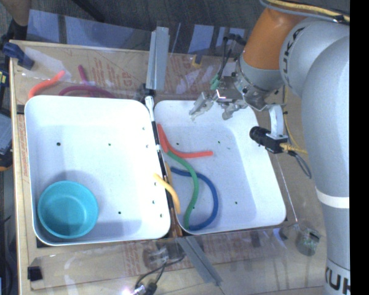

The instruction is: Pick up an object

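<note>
Left bin [86, 112]: shallow, white, on the bench, with a blue bowl [67, 209] sitting upright in its near left corner. Beyond the far edge of that bin, lying on the bench [114, 66], an orange strip [46, 83] at the far left and a dark pink loop [89, 91] just beside it, both outside the bin.

Between the two bins, a grey upright post [157, 57] at the far side. Draped over the shared wall at the near end, a yellow tube [170, 192], one end hanging toward the left bin and the other reaching into the right one.

Right bin [258, 192]: also white, holding a tangle of soft tubes in its left half. Farthest, a red tube [183, 150] bent like an elbow, running along the left wall and then out to the right. Crossing under it and curving toward the near side, a green tube [192, 186]. Around the green one, a blue tube [211, 208] curled in a wide arc close to the near wall. All three touching or overlapping one another.

Above the far edge of the right bin, the gripper [216, 107], hanging well apart from the tubes, its metal fingers spread open, nothing between them. Behind it to the right, the grey arm [323, 103] with its orange band.
</note>
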`<act>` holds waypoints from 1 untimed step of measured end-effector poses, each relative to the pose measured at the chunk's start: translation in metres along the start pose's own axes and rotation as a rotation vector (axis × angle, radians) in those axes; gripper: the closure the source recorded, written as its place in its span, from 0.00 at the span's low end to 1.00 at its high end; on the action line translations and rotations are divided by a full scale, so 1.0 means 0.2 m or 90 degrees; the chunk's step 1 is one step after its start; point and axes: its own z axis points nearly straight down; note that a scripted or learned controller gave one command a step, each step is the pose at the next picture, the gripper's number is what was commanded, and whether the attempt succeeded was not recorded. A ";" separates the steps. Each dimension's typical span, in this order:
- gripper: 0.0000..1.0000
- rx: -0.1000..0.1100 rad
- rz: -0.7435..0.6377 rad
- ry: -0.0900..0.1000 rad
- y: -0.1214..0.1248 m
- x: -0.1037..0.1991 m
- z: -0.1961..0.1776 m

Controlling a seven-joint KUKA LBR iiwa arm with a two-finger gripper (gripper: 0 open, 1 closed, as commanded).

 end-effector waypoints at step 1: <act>0.00 0.000 0.008 -0.001 -0.08 0.13 0.51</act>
